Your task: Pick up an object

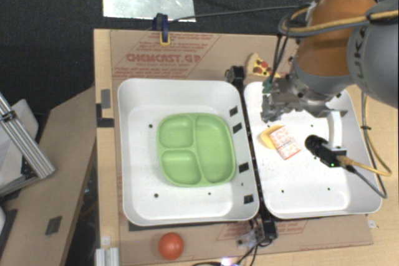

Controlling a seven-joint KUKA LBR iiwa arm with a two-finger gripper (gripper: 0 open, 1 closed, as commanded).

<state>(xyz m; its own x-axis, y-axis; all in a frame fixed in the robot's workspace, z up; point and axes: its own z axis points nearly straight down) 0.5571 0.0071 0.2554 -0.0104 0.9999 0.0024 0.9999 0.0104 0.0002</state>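
The claw (pixel 269 112) is hanging over the right bin (pixel 312 199), near its left wall; whether it is open or closed, I cannot tell. A yellow, red-patterned packet (pixel 282 140) is lying just beside it.

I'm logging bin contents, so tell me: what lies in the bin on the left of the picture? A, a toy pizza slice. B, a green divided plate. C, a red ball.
B: the green divided plate lies flat in the middle of that white bin.
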